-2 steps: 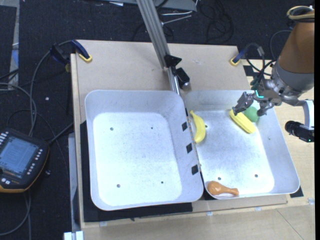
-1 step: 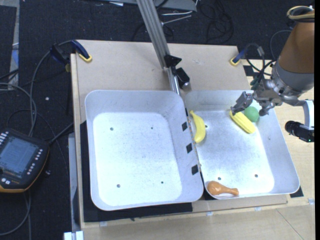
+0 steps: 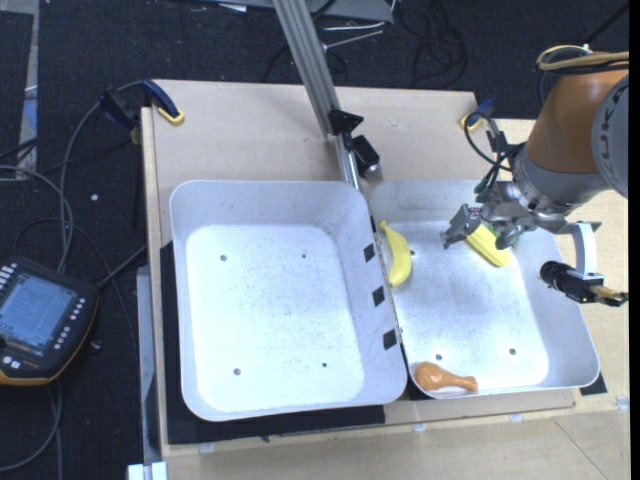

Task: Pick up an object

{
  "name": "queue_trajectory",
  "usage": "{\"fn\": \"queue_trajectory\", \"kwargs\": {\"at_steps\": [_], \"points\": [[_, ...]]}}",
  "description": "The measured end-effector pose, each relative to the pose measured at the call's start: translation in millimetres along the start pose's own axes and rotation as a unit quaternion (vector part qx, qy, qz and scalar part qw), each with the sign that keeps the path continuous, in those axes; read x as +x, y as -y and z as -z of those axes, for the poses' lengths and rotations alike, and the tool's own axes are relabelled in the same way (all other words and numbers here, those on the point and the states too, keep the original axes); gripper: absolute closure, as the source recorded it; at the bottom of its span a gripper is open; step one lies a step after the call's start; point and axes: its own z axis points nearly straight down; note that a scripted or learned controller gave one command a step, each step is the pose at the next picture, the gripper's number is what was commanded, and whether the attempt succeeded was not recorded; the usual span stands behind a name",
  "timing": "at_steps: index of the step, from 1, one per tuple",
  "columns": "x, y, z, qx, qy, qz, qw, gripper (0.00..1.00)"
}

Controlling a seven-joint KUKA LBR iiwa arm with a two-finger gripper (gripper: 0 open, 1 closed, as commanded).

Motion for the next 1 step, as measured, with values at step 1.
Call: {"fn": "queue_trajectory", "kwargs": {"at_steps": [1], "points": [[3.4, 10.1, -55.1, 0.000, 0.000, 0.000, 1.0000, 0.00]]}}
